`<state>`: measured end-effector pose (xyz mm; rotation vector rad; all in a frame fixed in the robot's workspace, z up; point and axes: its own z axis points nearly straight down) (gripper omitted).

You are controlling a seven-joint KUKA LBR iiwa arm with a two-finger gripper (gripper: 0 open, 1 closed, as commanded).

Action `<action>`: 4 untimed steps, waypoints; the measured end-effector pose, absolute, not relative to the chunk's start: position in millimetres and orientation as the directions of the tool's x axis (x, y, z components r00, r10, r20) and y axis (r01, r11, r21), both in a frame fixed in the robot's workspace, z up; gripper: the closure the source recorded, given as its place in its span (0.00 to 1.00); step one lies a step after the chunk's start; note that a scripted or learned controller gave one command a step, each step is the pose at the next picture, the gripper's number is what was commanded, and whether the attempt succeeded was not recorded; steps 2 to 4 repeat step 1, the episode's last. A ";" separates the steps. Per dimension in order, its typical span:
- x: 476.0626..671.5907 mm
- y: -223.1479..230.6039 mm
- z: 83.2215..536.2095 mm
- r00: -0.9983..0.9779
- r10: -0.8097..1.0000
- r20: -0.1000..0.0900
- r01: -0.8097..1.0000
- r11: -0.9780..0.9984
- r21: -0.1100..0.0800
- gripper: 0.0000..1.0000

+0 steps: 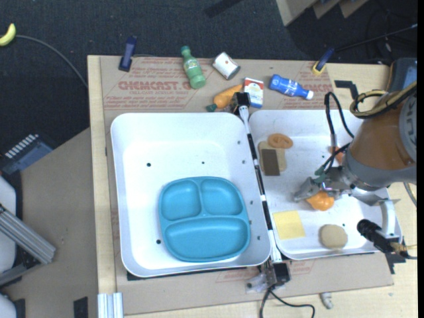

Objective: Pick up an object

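Nearest to the camera, one blue divided plate [204,218] lies in the left bin [132,138]. In the right bin [298,121] I count five small things: one yellow square [289,224], one beige lump [333,236], one brown block [269,161], one round cookie [279,140] and one orange piece [322,202]. My gripper [317,187] is low, touching the orange piece; if it is wide or narrow, I cannot tell. Behind the bins lie two bottles, one green [193,68] and one blue [290,87].
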<state>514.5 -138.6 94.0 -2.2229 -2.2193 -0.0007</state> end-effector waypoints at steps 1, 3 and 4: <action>540.0 -72.3 185.0 -0.002 1.000 0.001 1.000 0.002 0.001 1.00; 540.0 -72.3 185.0 -0.002 1.000 0.001 1.000 0.002 0.001 1.00; 540.0 -72.3 185.0 -0.002 1.000 0.001 1.000 0.002 0.001 1.00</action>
